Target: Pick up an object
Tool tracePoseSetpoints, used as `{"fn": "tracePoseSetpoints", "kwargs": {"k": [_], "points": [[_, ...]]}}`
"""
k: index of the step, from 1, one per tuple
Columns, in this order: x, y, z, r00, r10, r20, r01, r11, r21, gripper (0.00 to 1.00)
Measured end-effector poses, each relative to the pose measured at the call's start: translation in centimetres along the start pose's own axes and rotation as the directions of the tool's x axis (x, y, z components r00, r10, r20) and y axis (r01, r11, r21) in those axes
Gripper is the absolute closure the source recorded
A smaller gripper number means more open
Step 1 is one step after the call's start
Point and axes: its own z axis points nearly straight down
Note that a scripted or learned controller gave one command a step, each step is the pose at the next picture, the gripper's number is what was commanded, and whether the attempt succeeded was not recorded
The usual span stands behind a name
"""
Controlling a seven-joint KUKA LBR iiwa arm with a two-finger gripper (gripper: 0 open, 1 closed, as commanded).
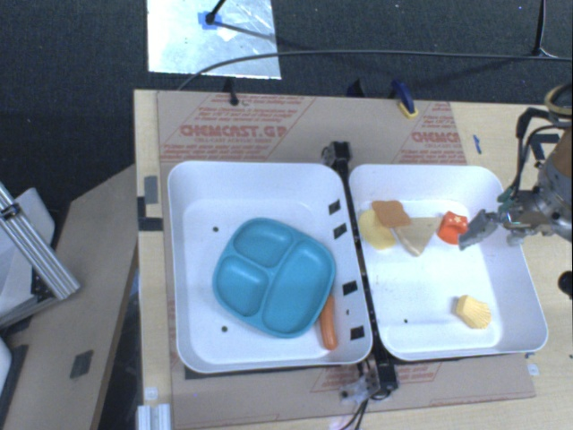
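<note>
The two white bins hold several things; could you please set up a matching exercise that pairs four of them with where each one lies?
Things:
1. blue plate
2. carrot
3. red block
4. yellow piece

Places:
A. right bin, lower right part, apart from the other things
B. left bin, filling its middle
C. right bin, upper part, beside the gripper
D. left bin, along its right wall, by the plate's lower right edge

Pairs: 1-B, 2-D, 3-C, 4-A
</note>
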Motion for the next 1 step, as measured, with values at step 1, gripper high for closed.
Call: {"fn": "tracePoseSetpoints", "kwargs": {"k": [1], "points": [[0.04,0.21,-0.52,1.0,-0.003,0.002,0.003,1.0,-0.01,0.0]]}}
